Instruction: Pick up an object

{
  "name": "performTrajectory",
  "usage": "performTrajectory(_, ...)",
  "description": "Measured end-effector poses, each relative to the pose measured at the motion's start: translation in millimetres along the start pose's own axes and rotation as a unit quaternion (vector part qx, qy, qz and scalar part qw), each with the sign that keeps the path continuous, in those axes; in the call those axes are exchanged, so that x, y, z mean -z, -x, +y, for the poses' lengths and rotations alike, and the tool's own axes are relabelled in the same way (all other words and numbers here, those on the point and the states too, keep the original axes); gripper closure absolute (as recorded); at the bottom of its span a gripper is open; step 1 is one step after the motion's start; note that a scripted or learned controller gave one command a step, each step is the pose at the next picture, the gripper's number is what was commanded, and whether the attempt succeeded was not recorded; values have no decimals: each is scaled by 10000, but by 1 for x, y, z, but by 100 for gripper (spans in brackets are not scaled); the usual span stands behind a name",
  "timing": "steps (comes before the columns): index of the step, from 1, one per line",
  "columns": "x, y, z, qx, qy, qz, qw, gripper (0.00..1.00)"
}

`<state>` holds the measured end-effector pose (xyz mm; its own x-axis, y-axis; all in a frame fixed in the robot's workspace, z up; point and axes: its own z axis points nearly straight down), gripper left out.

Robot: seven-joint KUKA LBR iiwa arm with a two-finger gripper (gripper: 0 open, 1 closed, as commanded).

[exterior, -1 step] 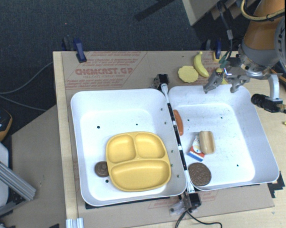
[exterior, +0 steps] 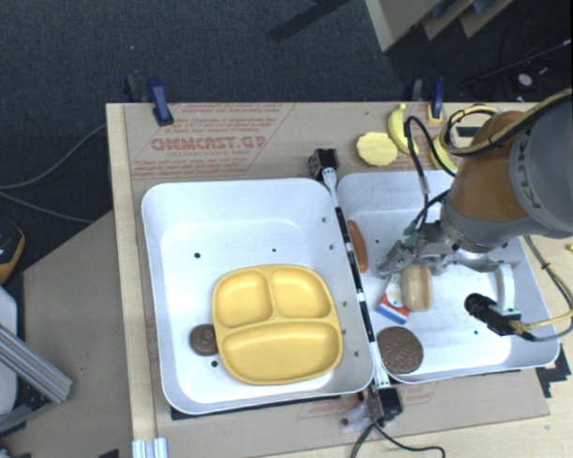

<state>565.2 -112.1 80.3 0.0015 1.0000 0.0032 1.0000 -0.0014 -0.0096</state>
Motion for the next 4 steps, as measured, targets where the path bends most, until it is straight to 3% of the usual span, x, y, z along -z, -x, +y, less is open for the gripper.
performTrajectory(1,15,1,4,1,61,-20,10000,100)
performTrajectory(2,14,1,4,1,56,-18,10000,0)
performTrajectory(3,3,-18,-53,0,9,0,10000,0)
performTrajectory(4,14,-17,-50,-1,51,-16,10000,100)
